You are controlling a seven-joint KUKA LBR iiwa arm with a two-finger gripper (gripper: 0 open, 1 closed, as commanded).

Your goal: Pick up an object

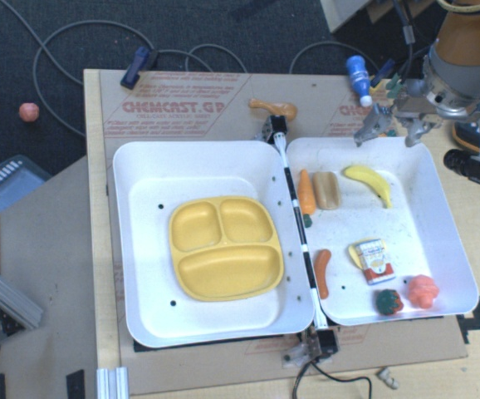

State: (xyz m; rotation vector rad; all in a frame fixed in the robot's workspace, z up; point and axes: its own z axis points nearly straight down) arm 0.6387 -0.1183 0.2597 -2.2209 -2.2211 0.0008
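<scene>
The claw hangs open and empty above the far rim of the right bin. The banana lies in this bin, just on the near side of the claw, its long axis slanting from far-left to near-right.

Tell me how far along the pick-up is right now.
Nothing looks done yet: the banana, carrot, bread roll, sausage, small carton and the other toys all lie in the right bin. In hand: the claw hangs open above that bin's far edge, holding nothing. Left: descend onto an object, close on it and lift. The banana looks nearest.
</scene>
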